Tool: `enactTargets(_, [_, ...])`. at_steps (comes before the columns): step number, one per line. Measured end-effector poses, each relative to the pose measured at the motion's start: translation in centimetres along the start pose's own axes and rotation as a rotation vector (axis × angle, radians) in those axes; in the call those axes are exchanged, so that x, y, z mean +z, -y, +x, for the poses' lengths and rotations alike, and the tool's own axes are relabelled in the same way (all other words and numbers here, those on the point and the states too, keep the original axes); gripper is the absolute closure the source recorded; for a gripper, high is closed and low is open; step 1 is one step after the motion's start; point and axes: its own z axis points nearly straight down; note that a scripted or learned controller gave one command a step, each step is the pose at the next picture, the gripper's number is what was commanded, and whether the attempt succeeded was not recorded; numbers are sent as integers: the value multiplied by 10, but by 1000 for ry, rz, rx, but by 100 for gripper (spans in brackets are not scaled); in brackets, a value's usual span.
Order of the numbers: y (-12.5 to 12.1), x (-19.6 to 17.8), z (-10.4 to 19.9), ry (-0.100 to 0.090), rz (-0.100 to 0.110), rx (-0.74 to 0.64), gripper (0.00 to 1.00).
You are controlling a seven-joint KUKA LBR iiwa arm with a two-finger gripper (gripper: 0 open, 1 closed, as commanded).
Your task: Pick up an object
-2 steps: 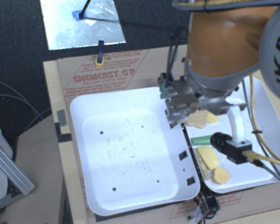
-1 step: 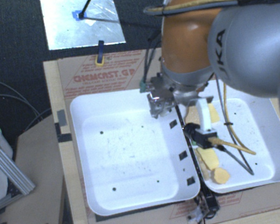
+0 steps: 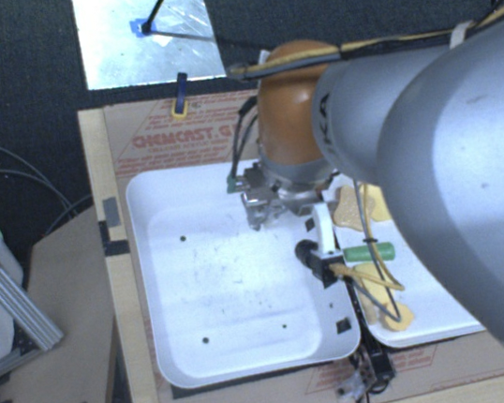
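Grey arm, orange-banded, hangs its gripper (image 3: pixel 257 203) low over the left bin's (image 3: pixel 166 285) far right, seemingly probing for a grasp; open or closed, I cannot tell. Candidate objects, a green marker (image 3: pixel 371 251) and yellow pieces (image 3: pixel 373 203), lie in the right bin (image 3: pixel 427 315).

Arm (image 3: pixel 455 164): I log a broad, smooth grey shell, matt silver, with a soft highlight along its upper curve.

Reference is the orange band (image 3: pixel 287 110), a rounded, glossy amber-brown collar that darkens toward its lower edge.

- Right of the band, the grey casing swells into one large rounded link with a faint seam where the two meet.
- Directly below the band I see a short grey ring, narrower than the band.
- Below that ring is the gripper (image 3: pixel 256 207), a small block of bare metal and dark parts. It is too blurred for me to read screws or markings.
- Over the top of the band a thin dark cable runs off to the right, paired with a yellowish line.
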Motion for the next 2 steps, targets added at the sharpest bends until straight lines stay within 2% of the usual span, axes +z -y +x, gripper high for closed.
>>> enactTargets(1, [62,-97,-58,-3,-12,4,100])
enactTargets(2, [95,-31,-30,-3,-1,-5,100])
